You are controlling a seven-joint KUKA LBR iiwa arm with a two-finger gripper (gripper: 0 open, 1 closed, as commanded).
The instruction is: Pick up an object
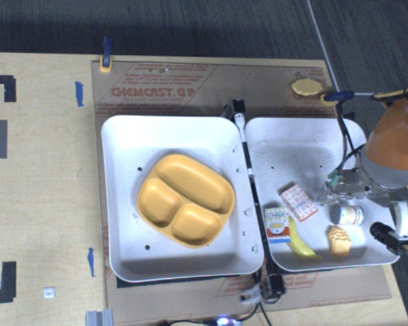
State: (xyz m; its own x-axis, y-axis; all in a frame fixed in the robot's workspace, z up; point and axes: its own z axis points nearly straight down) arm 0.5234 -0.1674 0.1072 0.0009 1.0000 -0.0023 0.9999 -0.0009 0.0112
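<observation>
- You have five small things in the right bin (285,138), all in its near half: one small can (347,215) with a pale label lying on its side, one ridged tan pastry-like piece (338,240) just in front of it, one yellow banana (298,242), one small box (277,224) with a white, red and blue face touching the banana's upper end, and one flat red-patterned card packet (299,202) tilted just behind them.
- The pincer (343,185) hangs over the right bin just behind the can; you cannot tell from this angle whether it is open or closed, and nothing is seen in it.
- One arm (393,148), grey with an orange band, is cut off by the right edge; dark cables run along it.
- One yellow three-compartment tray (185,199), smooth and rounded, lies in the left bin (119,182).
- Two shallow white bins sit side by side, touching along a black seam, on a brown printed sheet (156,87).
- One round tan disc (307,87) lies on the sheet behind the right bin.
- The desk (41,182) is pale wood with black marks and blue tape tabs.
</observation>
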